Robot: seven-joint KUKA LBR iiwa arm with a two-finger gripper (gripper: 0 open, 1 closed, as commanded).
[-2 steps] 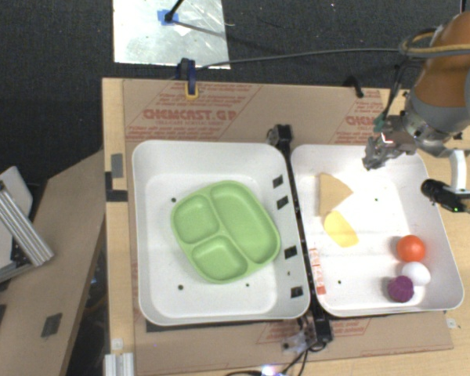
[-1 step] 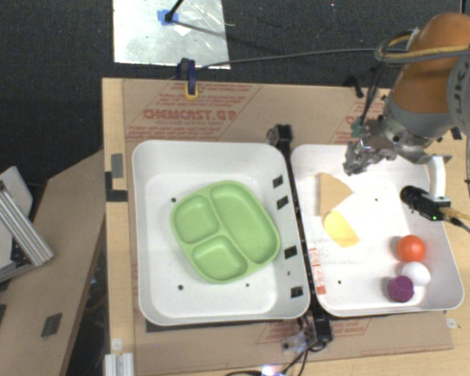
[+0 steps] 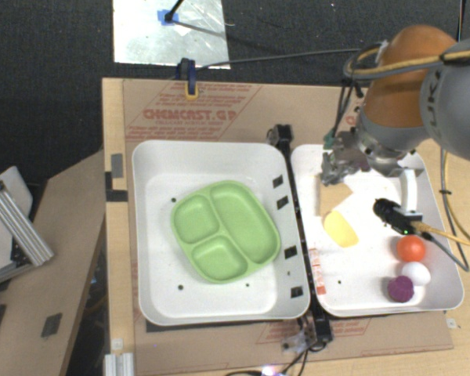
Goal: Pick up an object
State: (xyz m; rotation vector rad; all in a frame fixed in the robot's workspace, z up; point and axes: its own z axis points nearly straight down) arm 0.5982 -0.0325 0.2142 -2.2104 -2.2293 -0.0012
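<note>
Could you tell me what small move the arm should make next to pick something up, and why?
Probably shift the gripper a little toward the camera and lower it over the yellow object. The gripper hangs above the right bin's far end, and that object lies nearest, apart from the orange, white and purple balls.

Light: bright and even, from above.
Glare: white bins [image 3: 219, 159] nearly washed out; foil sheet [image 3: 171, 20] at top glints.
Shadows: soft, short, beside the green tray [image 3: 224, 230].
Focus: mildly soft overall, grainy; dark backdrop lacks detail.
</note>
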